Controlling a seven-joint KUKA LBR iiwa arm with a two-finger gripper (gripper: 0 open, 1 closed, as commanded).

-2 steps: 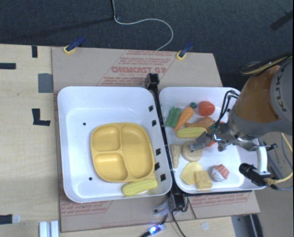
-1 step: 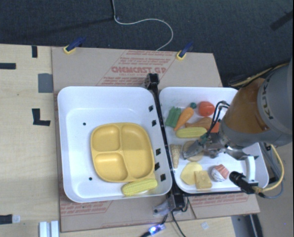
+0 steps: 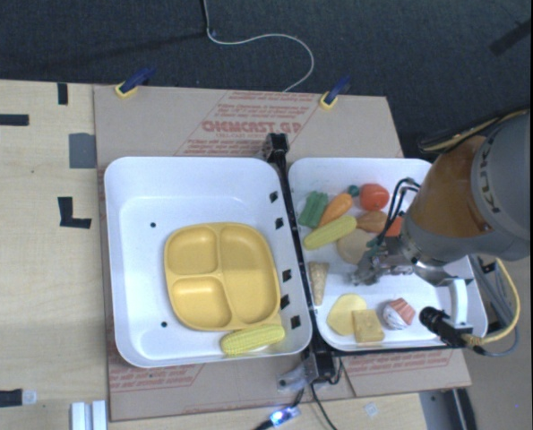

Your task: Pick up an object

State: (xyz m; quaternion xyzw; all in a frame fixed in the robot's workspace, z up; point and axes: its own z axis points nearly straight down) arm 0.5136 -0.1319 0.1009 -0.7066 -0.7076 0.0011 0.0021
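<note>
The gripper (image 3: 370, 269) is seen low inside the right bin (image 3: 409, 340), its opening not discernible. A pale round food piece (image 3: 351, 245) lies touching it, just above-left. Beyond that, a yellow banana (image 3: 330, 232), an orange carrot (image 3: 337, 207) and a red tomato (image 3: 373, 195) are placed; a yellow slice (image 3: 346, 313) lies below.

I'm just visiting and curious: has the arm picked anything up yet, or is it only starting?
Done so far: the arm has reached into the right bin, and its tool sits low among the toy food, near the yellow pieces. In hand: nothing I can see; its grip isn't clear from this view. Left: grasping an item and lifting it. The yellow tray and corn cob lie in the left bin.
</note>
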